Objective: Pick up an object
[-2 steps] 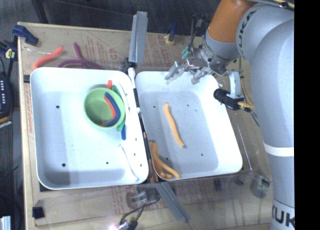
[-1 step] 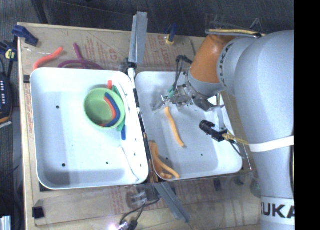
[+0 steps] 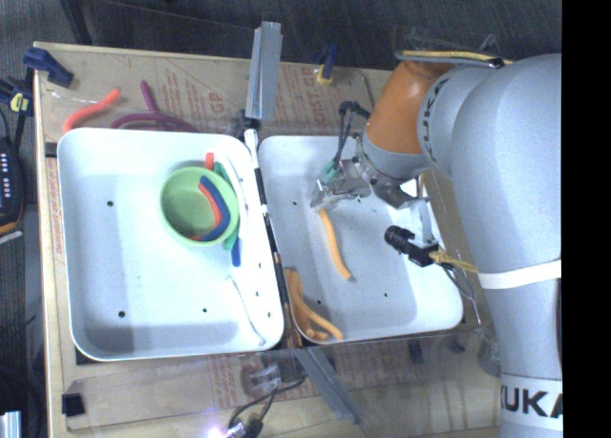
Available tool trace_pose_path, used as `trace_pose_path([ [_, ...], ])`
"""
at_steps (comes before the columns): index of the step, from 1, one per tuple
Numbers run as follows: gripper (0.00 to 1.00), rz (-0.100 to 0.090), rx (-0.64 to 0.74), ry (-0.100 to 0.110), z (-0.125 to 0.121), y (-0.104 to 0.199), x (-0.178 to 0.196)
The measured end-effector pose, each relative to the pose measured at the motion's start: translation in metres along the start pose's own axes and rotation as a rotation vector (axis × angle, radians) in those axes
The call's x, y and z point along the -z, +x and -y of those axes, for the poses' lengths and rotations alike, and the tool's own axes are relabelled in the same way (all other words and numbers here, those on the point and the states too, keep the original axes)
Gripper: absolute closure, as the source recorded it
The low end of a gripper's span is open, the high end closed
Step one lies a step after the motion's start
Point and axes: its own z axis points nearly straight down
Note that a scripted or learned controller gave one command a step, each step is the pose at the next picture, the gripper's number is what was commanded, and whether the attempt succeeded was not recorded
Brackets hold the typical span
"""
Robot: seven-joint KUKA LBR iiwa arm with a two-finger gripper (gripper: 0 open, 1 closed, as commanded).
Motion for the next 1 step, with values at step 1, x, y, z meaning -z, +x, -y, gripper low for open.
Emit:
trace_pose_path([
  [1, 1.0, 0.0, 0.536, -0.005, -0.0222, 0.0531, 0.0794],
])
